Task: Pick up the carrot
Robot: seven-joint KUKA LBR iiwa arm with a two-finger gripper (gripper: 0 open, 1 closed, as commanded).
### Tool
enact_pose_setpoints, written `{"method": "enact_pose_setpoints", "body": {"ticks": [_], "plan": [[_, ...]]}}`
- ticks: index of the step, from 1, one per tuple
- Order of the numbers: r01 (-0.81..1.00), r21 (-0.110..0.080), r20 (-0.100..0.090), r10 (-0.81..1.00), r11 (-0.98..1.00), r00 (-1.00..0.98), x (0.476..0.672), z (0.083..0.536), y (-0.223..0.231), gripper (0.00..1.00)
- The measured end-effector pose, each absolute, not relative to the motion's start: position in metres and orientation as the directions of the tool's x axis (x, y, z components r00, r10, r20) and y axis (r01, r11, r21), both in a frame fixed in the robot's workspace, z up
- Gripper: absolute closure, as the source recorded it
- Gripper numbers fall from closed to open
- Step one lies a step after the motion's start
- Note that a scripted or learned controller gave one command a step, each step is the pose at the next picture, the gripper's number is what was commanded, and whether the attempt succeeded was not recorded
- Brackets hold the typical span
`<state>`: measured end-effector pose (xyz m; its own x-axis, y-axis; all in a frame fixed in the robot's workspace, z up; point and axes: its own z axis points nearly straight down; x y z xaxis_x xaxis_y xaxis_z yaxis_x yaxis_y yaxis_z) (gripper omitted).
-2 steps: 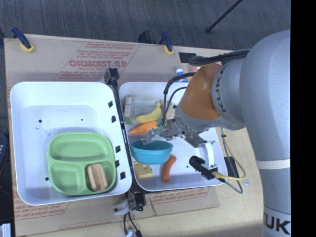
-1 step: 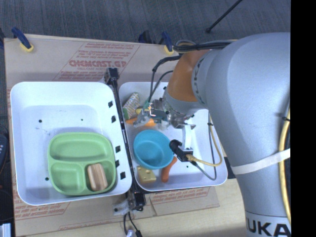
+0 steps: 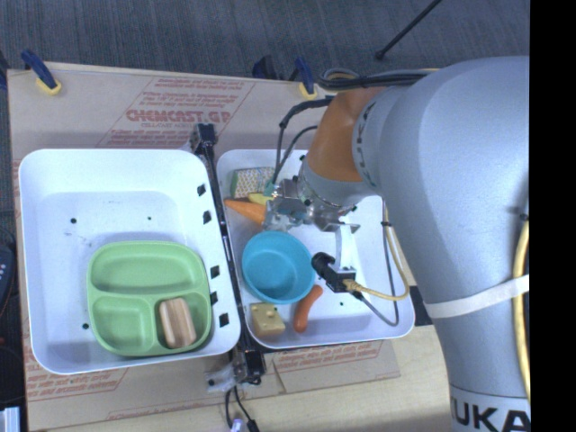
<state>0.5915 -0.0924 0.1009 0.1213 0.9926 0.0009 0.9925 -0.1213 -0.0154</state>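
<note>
The carrot point(image 3: 245, 210) is an orange tapered piece lying in the right bin point(image 3: 382, 318), near its left wall and just above the blue bowl point(image 3: 277, 265). The gripper point(image 3: 283, 205) hangs under the arm's orange-banded wrist point(image 3: 335, 147), low over the right end of the carrot. The wrist and gripper body hide the spot where they meet, so I cannot see whether the carrot is between the gripper's tips.
A green-and-yellow packet point(image 3: 251, 182) lies behind the carrot. A small orange-red sausage shape point(image 3: 307, 308) and a yellowish chunk point(image 3: 266, 319) lie at the right bin's front. The left bin point(image 3: 54, 196) holds a green divided plate point(image 3: 135, 282) with a bread roll point(image 3: 175, 321).
</note>
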Motion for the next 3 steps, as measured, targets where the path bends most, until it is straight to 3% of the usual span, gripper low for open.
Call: {"method": "enact_pose_setpoints", "body": {"ticks": [1, 2, 3], "plan": [[0.971, -0.004, -0.001, 0.971, -0.237, 0.237, 0.588, 0.194, -0.015, 1.0], [0.973, -0.016, -0.004, 0.973, -0.23, 0.23, 0.586, 0.201, -0.017, 1.0], [0.783, -0.015, -0.007, 0.783, -0.622, 0.622, 0.535, 0.19, -0.025, 1.0]]}}
